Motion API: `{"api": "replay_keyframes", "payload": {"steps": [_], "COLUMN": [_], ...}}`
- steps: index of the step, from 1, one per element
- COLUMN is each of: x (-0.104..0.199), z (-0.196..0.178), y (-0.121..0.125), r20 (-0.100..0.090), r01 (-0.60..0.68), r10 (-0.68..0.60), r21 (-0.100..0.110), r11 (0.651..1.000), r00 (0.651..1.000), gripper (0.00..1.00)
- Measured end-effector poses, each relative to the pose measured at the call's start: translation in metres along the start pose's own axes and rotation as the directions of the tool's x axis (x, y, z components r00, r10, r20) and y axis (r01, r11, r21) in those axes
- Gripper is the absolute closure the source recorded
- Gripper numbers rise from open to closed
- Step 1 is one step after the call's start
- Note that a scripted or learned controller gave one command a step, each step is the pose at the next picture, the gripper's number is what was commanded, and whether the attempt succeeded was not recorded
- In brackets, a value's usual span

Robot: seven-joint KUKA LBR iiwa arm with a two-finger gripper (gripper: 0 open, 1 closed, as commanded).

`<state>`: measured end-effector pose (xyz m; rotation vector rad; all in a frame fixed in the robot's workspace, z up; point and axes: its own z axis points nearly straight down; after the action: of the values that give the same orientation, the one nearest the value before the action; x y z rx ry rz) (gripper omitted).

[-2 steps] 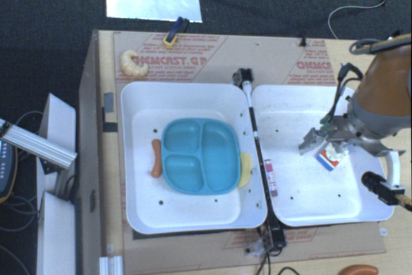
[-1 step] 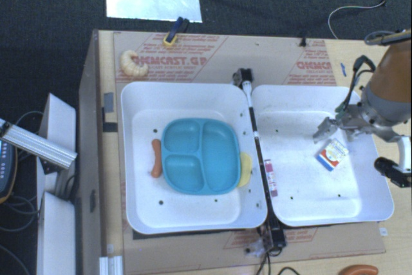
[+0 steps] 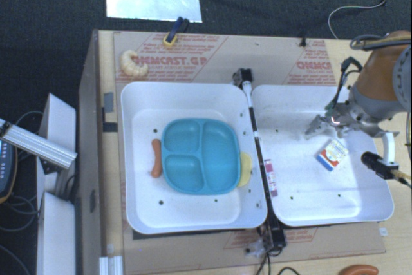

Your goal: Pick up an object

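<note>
- Two shallow white bins sit side by side on the bench, the left bin (image 3: 138, 138) and the right bin (image 3: 302, 203), with a dark divider strip between them.
- One small flat packet, white with red and blue printing (image 3: 332, 154), lies loose on the floor of the right bin, tilted askew. It looks thin and light, so I judge it the likeliest thing to pick.
- The gripper (image 3: 335, 122) hangs just above and beside the packet, at the bin's far right part; whether it is open or closed I cannot tell.
- A blue plastic tray with four compartments (image 3: 198, 155) fills the middle of the left bin, with an orange sausage-shaped toy (image 3: 156, 158) beside its left edge and a pale yellow piece (image 3: 245, 168) tucked at its right edge.
</note>
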<state>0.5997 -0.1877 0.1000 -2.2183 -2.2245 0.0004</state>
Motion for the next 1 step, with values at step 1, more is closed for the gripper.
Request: {"api": "replay_keyframes", "payload": {"steps": [1], "x": [-0.0135], "z": [0.0160], "y": [-0.0399], "r20": [0.001], "r01": [-0.002], "r10": [0.002], "r21": [0.000], "r11": [1.000], "r00": [1.000], "gripper": [0.00]}}
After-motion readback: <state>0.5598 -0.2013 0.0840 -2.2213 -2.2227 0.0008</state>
